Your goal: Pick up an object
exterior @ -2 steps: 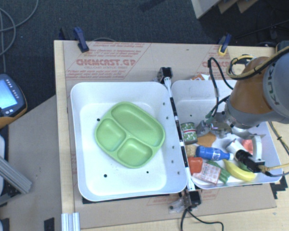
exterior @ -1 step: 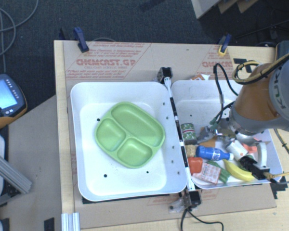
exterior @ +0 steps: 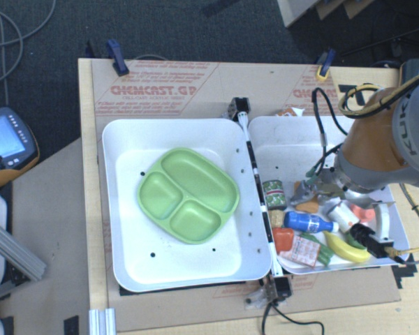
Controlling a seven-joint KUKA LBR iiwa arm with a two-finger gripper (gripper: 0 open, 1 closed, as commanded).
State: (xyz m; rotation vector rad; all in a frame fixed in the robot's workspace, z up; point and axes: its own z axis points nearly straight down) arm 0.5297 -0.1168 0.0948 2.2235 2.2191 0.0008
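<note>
My gripper [exterior: 315, 188] is down in the right bin [exterior: 293, 137], near its middle, at the end of the grey arm with the orange band [exterior: 369, 144]. Right below it lie a brown-orange item [exterior: 307, 206] and a blue bottle [exterior: 309, 222]. A small green-labelled can [exterior: 273, 194] sits to its left by the bin wall. Along the front of the bin lie a red item [exterior: 283, 239], a white-and-red packet [exterior: 305, 250], a green item [exterior: 325, 256] and a yellow banana [exterior: 345, 249]. A white cylinder [exterior: 343, 216] lies by the wrist.
The left bin [exterior: 126, 257] holds a green divided plate [exterior: 188, 195]. A divider wall [exterior: 255, 180] separates the two bins. Blue clamps [exterior: 116, 56] [exterior: 325, 63] grip the cardboard board at the back.
</note>
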